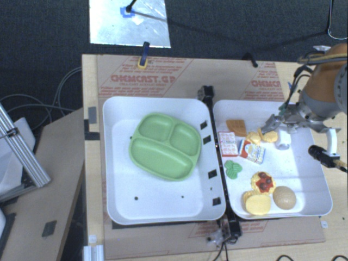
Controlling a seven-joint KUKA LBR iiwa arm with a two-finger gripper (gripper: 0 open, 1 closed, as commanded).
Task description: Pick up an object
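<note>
Yellow toy food (258, 204) lies clear; fingers (270, 126) partly blurred.

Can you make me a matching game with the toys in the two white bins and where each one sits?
Things:
1. green divided plastic plate
2. orange square cracker toy
3. small green leaf toy
4. tan round bun toy

Places:
A. near front corner of right bin
B. left bin
C. back of right bin
D. right bin, beside the divider

Pairs: 1-B, 2-C, 3-D, 4-A
</note>
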